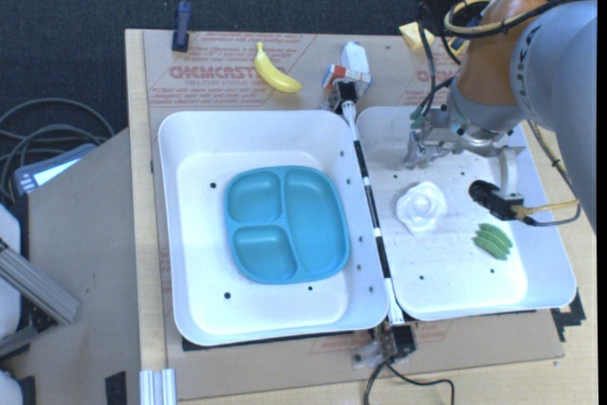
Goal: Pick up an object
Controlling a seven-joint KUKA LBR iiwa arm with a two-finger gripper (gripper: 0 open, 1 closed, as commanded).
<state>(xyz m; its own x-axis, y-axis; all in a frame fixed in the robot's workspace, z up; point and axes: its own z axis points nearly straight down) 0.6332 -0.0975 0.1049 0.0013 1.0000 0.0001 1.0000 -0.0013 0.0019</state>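
**End effector at the far end of the right bin**

In the right bin (455,285), a green pod (493,240) lies toward the near right corner. A white crumpled piece (420,207) sits just beyond it, nearer the bin's middle. A blue divided plate (287,225) rests in the middle of the left bin (190,204). Farther back, the end effector (424,152) hangs over the right bin's far end, near the white piece; whether it is apart or together cannot be told. A banana (275,71) lies by the far edge of the surface (152,62).
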